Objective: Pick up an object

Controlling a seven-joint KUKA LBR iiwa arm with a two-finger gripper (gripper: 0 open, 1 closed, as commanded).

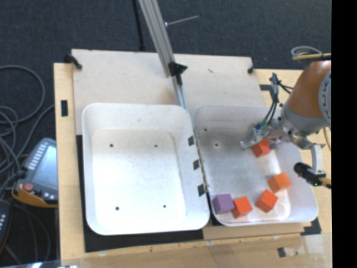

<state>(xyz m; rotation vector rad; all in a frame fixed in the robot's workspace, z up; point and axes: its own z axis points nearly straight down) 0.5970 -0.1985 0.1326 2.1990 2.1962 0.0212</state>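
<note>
My gripper (255, 142) is over the upper middle of the right bin (234, 121), reaching in from the right. An orange block (260, 148) sits right at its tip, partly covered by it; whether the block is held or resting on the bin floor is unclear. Three more orange blocks lie in the same bin: one at the right (279, 181), one at the lower right (266, 200) and one at the front (242, 206). A purple block (223, 203) touches the front orange one on its left.
The left bin (139, 116) lies beside the right one, sharing a middle rim. A slanted metal rail (162, 35) rises behind the bins. Cables and a teach pendant (39, 169) lie on the floor at the left.
</note>
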